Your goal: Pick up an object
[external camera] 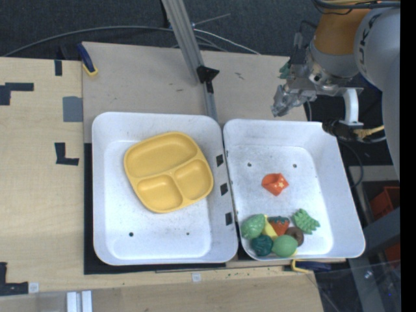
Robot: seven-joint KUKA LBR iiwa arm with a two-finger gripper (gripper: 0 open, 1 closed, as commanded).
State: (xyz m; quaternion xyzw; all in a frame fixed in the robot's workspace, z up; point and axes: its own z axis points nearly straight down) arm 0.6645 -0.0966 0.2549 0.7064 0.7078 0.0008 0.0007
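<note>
Objects for picking: small toy pieces in the right bin (338, 174), right of frame centre. One red-orange piece (275, 183) lies alone near the bin's middle. A cluster sits in the bin's lower part, its pieces touching: one light green leafy piece (254, 226), one red strawberry-like piece (279, 225), one green ridged piece (305, 221), one dark teal piece (262, 245), one round green piece (284, 246), one brown piece (297, 235), and a sliver of yellow between them. Seven pieces counted in the cluster; some overlap, so the count is approximate.

Left bin (104, 174), centre-left of frame: one yellow divided tray (169, 171) with three compartments, lying tilted in the bin's upper half.

Surface: light wooden bench (39, 194) with dark tape marks at the left edge. Both white bins rest side by side, touching, on a black mat. One grey metal post (185, 31) crosses the top centre at a slant. Dark carpet and thin cables lie beyond the bench at the top.

Arm: one, grey with an orange band (348, 18), upper right of frame. The gripper (286, 103) hangs above the bench just past the right bin's upper edge, well apart from the toys. Fingers: state cannot be told; nothing is seen between them.
</note>
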